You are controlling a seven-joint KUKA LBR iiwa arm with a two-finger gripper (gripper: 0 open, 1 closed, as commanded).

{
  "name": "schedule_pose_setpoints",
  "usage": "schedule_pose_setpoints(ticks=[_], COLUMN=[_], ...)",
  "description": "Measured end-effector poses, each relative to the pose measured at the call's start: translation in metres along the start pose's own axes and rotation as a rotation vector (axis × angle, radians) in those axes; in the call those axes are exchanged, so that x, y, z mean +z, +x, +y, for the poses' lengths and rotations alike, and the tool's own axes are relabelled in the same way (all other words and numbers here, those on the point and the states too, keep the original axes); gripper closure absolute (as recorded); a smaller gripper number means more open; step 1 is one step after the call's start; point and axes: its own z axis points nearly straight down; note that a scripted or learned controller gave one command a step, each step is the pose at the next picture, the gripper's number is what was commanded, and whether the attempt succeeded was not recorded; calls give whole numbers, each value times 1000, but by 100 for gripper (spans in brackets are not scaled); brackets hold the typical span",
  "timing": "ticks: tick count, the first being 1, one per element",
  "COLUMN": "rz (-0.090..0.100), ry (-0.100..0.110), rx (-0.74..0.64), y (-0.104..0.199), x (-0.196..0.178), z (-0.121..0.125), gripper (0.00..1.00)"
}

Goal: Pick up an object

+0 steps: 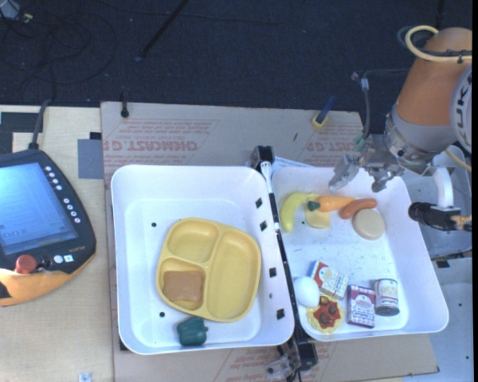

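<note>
Both bins (135, 205) look like smooth, glossy white plastic; the yellow tray (223, 253) is matt plastic, and brown printed cardboard (191, 134) lies beneath.

Bright even overhead light, soft short shadows, slightly soft focus, mild glare on white bins (143, 189)

A teach pendant (32, 221) lies on the bench (64, 325), left of the bins.
</note>
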Motion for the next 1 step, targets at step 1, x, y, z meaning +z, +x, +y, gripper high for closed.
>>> schedule_pose_setpoints(ticks=[1], rz=[-4], ry=[-2], rx=[2], y=[25], x=[126], z=[14], gripper=[0])
